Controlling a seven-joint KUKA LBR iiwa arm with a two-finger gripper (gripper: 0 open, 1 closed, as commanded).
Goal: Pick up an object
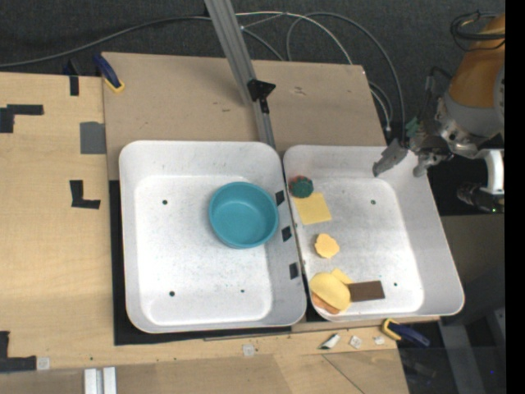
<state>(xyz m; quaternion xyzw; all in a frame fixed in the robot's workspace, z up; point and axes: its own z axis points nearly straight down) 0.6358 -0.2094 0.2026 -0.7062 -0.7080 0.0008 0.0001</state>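
Hovering over the right white bin's (426, 245) far corner, my pincer (402, 161) was spread apart, holding nothing; I judged the flat yellow square (312, 209) easiest, approached squarely from above.

1. Blue bowl (243, 213), upright, in the left bin.
2. Right bin: green round piece (303, 187), yellow square (312, 208), small yellow lump (326, 245), yellow bun-like item (330, 291), possibly food, touching a brown bar (366, 290).
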